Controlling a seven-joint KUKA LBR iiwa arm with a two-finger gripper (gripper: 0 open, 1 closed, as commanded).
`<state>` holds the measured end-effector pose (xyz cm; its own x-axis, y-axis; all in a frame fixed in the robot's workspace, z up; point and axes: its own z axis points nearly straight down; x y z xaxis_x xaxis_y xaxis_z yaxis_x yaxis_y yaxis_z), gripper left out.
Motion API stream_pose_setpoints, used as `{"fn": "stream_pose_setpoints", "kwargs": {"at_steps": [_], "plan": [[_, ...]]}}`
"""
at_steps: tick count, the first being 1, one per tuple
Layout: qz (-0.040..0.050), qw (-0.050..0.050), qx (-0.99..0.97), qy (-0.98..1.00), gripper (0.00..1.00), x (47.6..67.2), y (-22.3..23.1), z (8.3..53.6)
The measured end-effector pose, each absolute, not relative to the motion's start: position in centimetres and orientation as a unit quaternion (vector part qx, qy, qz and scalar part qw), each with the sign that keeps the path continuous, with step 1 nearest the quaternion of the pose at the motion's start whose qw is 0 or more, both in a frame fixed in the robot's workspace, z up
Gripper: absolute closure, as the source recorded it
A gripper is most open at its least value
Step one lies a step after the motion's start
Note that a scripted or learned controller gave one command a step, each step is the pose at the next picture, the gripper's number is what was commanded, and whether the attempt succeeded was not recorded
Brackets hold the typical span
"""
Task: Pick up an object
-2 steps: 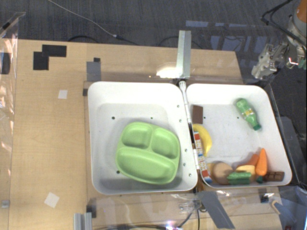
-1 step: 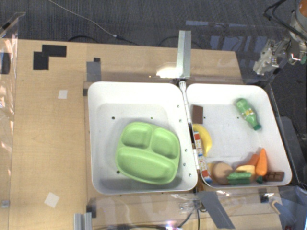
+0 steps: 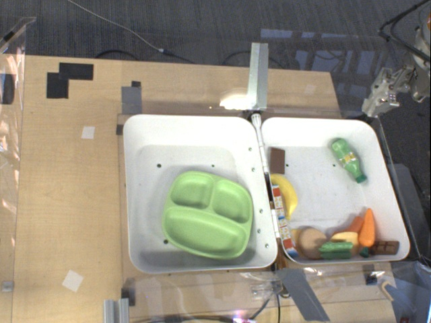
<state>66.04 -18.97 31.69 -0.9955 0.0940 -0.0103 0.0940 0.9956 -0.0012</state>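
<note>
hand: hovering beyond right bin's far right corner; grip state unreadable
target: green bottle lying alone near that corner
tip: approaching from above, closing across bottle's narrow width

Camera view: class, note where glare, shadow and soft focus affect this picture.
Camera view: a bright glare patch sits on the bench just behind the left bin; the green tray casts a soft shadow on that bin's floor; the pincer at the upper right looks blurred and small; the green bottle in the right bin is sharp enough to recognise.
</note>
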Motion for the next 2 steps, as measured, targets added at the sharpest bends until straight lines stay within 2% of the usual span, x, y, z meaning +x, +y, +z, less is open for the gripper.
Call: {"fn": "stream_pose_setpoints", "kwargs": {"at_steps": [1,2], "plan": [[0.0005,0.004,0.195,0.981,1.00,62.2,-15.3,29.8],[0.0011,0.006,0.270,0.963,1.00,66.4,-13.1,30.7]]}}
